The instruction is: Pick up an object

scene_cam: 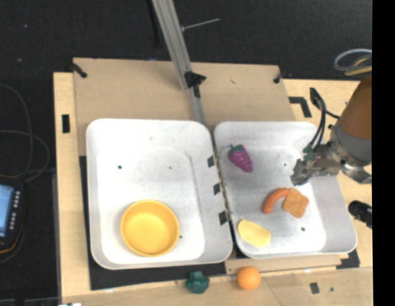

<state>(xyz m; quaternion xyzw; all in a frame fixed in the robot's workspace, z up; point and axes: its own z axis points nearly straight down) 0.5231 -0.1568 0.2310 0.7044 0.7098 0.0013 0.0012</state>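
- Hand [302, 173] hovers over the right bin [325, 234] — grip state cannot be told.
- Orange sausage [274, 199] and brown bread piece [295, 203] touch, at the hand's 7 o'clock.
- Purple grapes [240, 158] lie at its 9 o'clock.

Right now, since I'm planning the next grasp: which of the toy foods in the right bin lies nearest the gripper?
The brown bread-like piece, just below the gripper; beside it is the orange sausage.

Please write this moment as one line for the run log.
gripper: above right bin, nothing visibly held | nearest: orange sausage, brown piece | left bin: yellow bowl
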